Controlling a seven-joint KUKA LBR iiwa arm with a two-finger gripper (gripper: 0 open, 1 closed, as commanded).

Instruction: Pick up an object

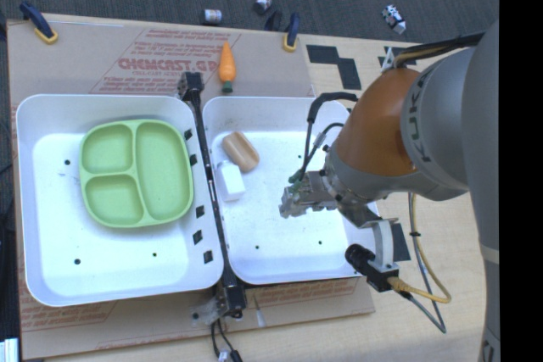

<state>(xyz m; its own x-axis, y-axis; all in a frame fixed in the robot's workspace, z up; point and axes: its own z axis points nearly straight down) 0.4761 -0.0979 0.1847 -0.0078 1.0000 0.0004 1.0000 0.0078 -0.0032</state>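
The claw [293, 203] is hovering low inside the right bin [280, 267], its grip state indiscernible. The bread roll [241, 151] and white block [230, 180] are lying nearby, leftward, within reach.

Green divided plate [136, 174] in left bin [34, 267], orange carrot toy [226, 64] on cardboard [144, 64]

Right bin [254, 263]: floor open across its near and middle parts; a brown bread roll [241, 151] and a white block [230, 181] crowd the left wall, touching or nearly so. The arm [399, 136] overhangs the right side, claw [293, 201] low over mid-floor. Left bin [51, 267]: green divided plate [136, 174] fills the middle; margins free. Black-clipped divider [204, 182] between bins. Orange carrot [226, 64] on the tabletop [136, 47] behind.
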